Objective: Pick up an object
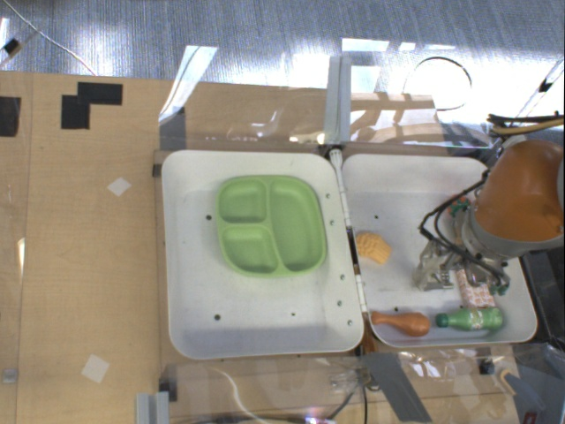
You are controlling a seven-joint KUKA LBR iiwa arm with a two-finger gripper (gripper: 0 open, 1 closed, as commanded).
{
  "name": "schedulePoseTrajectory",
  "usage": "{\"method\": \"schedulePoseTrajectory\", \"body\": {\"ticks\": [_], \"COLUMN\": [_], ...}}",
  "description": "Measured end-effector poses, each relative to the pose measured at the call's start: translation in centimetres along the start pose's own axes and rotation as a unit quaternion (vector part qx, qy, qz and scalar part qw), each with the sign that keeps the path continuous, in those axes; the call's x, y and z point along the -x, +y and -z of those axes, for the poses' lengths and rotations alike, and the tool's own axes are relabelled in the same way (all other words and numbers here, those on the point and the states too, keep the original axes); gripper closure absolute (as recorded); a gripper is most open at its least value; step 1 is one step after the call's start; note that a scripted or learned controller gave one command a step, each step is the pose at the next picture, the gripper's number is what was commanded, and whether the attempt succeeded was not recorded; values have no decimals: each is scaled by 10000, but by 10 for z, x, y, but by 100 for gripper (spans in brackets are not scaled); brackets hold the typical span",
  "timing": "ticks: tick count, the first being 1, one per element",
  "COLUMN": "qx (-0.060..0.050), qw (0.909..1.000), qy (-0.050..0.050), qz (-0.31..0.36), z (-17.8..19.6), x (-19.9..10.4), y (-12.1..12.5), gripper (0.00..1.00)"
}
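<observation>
So the easy landmark here is the pale green plastic divided plate, three compartments, sitting flat in the middle of the left shallow white bin. Everything else is off to the plate's right, past the ridge where the two bins meet.

In the right white bin, closest to the plate, there's a small yellow-orange bumpy lump that looks like toy food, lying just beside the dividing wall. Below that, along the bin's near edge, is a brown toy drumstick-looking piece, lying on its side. Just beside it, further from the plate, a small green plastic bottle with a white and red label also lies on its side, neck pointing back toward the plate.

The grey arm with the orange band comes in from the far side of that bin, well away from the plate. Its metal two-finger gripper hangs low over the bin floor, between the yellow lump and the bottle, just above the bottle's end of the bin. There's nothing between the fingers that I can make out, and honestly I can't tell how far apart they are from this angle; cables and the wrist clutter that spot.
</observation>
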State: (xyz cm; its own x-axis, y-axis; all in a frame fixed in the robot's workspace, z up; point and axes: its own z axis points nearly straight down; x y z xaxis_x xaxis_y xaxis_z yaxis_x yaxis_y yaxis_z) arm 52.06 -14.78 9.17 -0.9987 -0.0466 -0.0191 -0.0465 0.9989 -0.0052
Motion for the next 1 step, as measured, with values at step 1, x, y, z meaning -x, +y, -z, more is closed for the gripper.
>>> {"method": "schedulePoseTrajectory", "body": {"ticks": [1], "qx": [31], "qw": [9982], "qy": [8], "qz": [600], "z": [98], "x": [-4], "y": [95], "gripper": [100]}}
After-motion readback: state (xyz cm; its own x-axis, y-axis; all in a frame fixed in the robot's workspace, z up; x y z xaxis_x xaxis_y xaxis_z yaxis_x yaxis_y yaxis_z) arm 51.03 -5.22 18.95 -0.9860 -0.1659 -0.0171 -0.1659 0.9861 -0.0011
